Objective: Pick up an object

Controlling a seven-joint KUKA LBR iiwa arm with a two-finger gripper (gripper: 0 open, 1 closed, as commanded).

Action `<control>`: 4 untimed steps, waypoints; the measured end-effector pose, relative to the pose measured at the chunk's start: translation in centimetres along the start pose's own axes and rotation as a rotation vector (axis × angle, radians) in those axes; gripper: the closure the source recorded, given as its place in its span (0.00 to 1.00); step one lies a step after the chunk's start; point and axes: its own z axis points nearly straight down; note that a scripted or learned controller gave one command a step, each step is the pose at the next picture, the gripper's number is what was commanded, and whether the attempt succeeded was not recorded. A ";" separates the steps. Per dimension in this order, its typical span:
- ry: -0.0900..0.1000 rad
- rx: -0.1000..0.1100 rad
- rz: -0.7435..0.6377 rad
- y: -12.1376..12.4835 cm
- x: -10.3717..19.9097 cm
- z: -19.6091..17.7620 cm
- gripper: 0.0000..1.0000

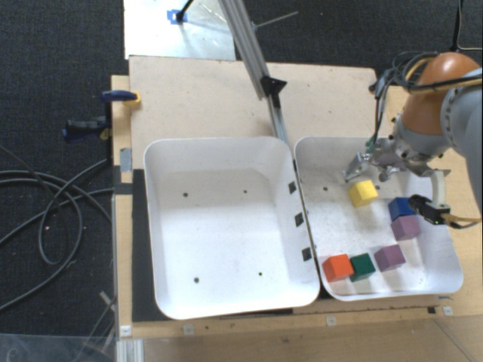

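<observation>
I see a pale board counter [226, 96] on dark carpet [53, 66], with black cables [45, 202] lying on the floor far to the left of the claw [371, 166]. A blue clamp [90, 127] holds the counter's left edge. Two white bins stand side by side: the left bin [162, 202] and the right bin [438, 277], their rims touching.

In the right bin I count six blocks: one yellow block [363, 193], one blue block [401, 207], two purple blocks [405, 227] [389, 257], one green block [362, 265] and one orange block [337, 267].

The claw hangs over the far part of the right bin, and the yellow block lies just below it, toward the near side. Its fingers seem to stand apart, with nothing between them. The other blocks lie nearer to the bin's front and right wall. Bare bin floor stays free to the left of the claw.
</observation>
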 end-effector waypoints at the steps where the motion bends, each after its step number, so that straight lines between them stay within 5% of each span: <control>1: 0.000 0.005 0.002 -0.7 0.6 1.2 0.00; 2: 0.001 0.005 0.000 -0.7 2.0 1.2 0.00; 3: 0.000 0.008 0.006 -4.2 0.2 1.2 0.00; 4: 0.000 0.002 0.002 -3.9 0.4 0.1 1.00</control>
